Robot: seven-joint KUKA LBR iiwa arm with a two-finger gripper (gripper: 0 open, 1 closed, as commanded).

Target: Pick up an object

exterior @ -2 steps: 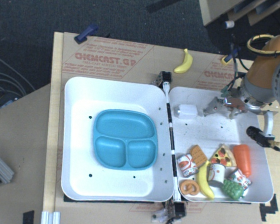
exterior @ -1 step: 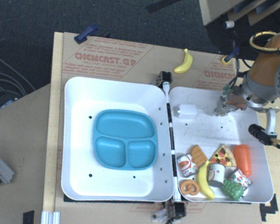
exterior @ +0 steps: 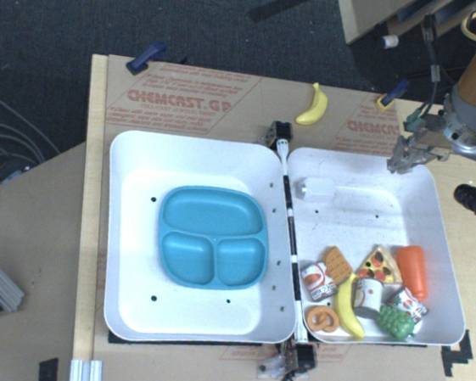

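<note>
While hovering at the right bin's far edge, pincer state unclear; best lowered squarely over the carrot near that bin's right wall, clear of the pizza slice.

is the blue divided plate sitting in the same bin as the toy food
No. The blue divided plate lies in the left bin, while the toy food is piled in the right bin's near corner.

Glossy blue plastic tray, matt cardboard bench
</note>
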